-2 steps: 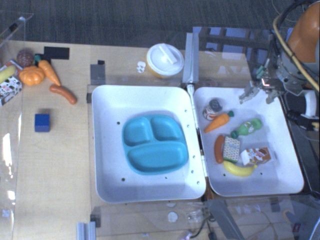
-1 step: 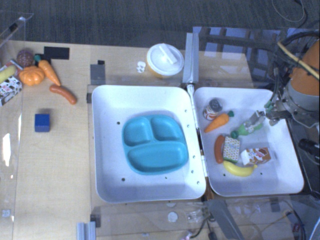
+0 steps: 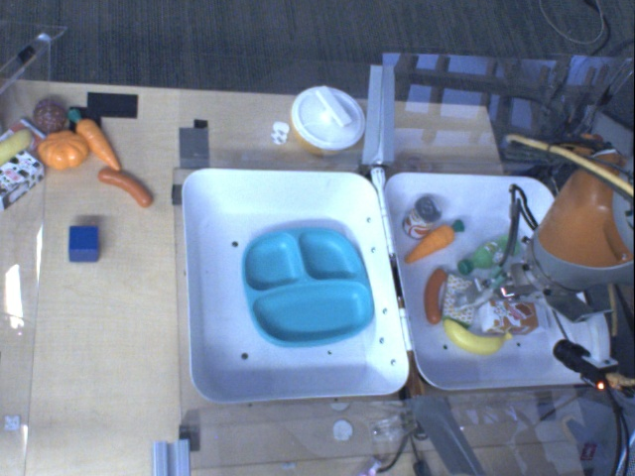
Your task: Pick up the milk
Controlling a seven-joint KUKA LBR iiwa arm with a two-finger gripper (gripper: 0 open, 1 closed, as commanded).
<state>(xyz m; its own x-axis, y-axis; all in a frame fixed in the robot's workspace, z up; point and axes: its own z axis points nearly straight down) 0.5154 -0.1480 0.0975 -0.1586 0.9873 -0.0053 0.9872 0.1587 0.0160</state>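
Observation:
In the right bin [image 3: 575, 365], a pale speckled carton [image 3: 459, 296] that looks like the milk lies flat between a red sausage [image 3: 435, 296] and a yellow banana [image 3: 474, 337]. My gripper [image 3: 502, 292] is low in the bin just right of the carton, among the clutter. The grey arm with its orange band [image 3: 590, 228] comes in from the right above it. A red and white packet [image 3: 514, 317] lies under the gripper, partly hidden. I see nothing lifted off the bin floor.
A carrot [image 3: 432, 244], a small grey can [image 3: 427, 209] and a green item [image 3: 481, 258] also lie in the right bin. The left bin [image 3: 208, 266] holds a blue divided tray [image 3: 308, 286]. On the bench at far left are toy food, a black-spotted white carton [image 3: 20, 177] and a blue cube [image 3: 84, 243].

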